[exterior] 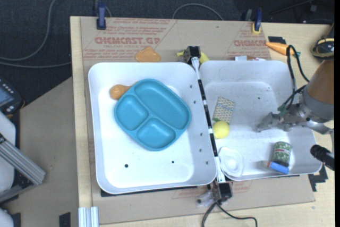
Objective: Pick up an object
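Camera view: gripper (265, 124) in right white bin (249, 74), jaws' state unclear; centre over green can (282, 152) before descending.

My bench (79, 114) is a pale board with red lettering printed along its far strip. Two shallow white bins sit on it side by side, edges touching: left bin (103, 162), right bin (255, 69). Two blue clamps grip the far edge, one at the left (101, 15), one at the right (257, 19). An orange lump (147, 55) lies on the board just beyond the left bin. An orange carrot-like piece (276, 47) lies beyond the right bin.
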`<state>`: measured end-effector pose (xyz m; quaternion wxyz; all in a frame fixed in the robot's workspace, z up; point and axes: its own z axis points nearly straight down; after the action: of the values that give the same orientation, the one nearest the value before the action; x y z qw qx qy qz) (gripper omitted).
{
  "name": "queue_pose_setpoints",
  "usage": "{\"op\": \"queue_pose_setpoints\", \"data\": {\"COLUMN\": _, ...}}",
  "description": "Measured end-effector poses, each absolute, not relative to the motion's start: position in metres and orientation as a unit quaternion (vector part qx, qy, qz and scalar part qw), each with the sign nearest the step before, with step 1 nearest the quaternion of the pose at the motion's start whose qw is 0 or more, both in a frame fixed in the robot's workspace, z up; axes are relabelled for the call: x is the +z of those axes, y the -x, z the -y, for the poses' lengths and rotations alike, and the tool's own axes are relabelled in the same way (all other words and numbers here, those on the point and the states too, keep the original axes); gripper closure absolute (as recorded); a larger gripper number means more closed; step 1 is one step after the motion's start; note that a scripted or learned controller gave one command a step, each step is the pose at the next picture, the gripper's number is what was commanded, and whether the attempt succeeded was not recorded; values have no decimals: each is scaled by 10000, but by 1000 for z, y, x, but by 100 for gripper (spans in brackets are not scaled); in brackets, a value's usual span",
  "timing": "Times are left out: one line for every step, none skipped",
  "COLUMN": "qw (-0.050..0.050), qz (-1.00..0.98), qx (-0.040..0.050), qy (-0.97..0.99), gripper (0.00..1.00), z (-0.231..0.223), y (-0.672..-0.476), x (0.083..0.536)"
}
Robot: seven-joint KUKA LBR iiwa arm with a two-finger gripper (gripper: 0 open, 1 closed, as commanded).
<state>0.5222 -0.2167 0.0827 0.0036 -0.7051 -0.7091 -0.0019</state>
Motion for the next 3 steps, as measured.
{"op": "queue_pose_setpoints", "data": {"qw": -109, "qz": 7100, "qx": -56, "qy": 7041, "gripper": 0, "z": 222, "y": -672, "x": 188}}
{"op": "queue_pose_setpoints", "data": {"qw": 71, "qz": 7058, "qx": 30, "qy": 7083, "gripper": 0, "z": 218, "y": -566, "x": 96}}
{"op": "queue_pose_setpoints", "data": {"qw": 10, "qz": 7087, "qx": -4, "qy": 7055, "gripper": 0, "z": 202, "y": -669, "x": 85}}
